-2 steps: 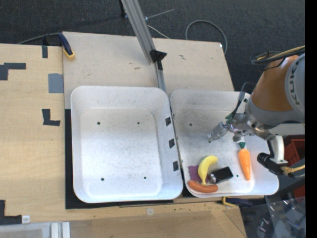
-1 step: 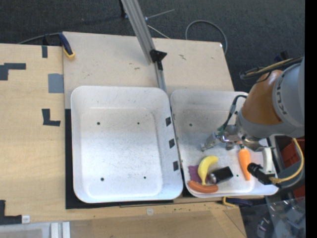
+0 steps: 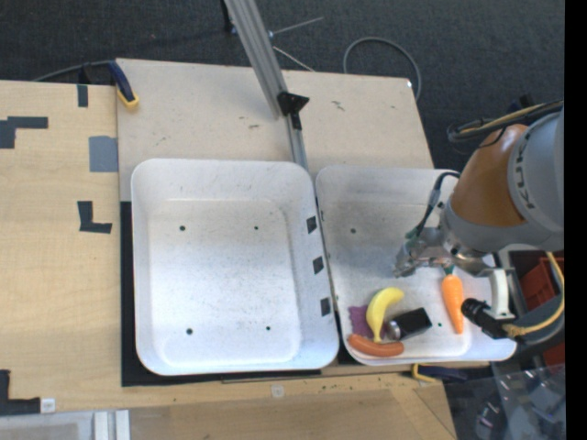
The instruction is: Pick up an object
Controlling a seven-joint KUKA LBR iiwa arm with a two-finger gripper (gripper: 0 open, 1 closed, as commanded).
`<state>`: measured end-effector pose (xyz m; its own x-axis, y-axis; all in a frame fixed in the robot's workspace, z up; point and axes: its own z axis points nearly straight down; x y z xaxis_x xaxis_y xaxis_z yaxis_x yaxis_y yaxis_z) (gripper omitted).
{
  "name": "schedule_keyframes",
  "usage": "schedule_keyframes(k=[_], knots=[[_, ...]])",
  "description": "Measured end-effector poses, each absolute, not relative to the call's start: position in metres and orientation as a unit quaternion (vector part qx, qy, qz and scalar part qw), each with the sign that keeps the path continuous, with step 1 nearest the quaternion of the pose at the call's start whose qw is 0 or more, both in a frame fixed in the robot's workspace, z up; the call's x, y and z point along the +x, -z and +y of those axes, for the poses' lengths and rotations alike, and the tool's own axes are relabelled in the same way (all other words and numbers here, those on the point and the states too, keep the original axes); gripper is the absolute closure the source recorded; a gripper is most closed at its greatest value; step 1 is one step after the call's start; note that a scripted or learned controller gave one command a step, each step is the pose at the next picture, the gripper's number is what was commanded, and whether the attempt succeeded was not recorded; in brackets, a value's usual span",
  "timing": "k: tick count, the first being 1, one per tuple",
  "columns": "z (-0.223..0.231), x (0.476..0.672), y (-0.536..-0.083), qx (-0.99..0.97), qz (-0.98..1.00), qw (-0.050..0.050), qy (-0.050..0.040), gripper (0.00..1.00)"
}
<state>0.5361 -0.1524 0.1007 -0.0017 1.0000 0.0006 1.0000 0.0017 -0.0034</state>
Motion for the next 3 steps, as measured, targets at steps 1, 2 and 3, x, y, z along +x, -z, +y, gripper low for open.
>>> schedule_keyframes(k=[1,2,3], knots=[[-0.155,0.54,-0.144,-0.707,-0.707,-0.001,0.0006,1.0],[-0.165,0.537,-0.199,-0.707,-0.707,-0.002,0.0008,1.0],[-0.165,0.538,-0.239,-0.707,-0.708,-0.002,0.0008,1.0]])
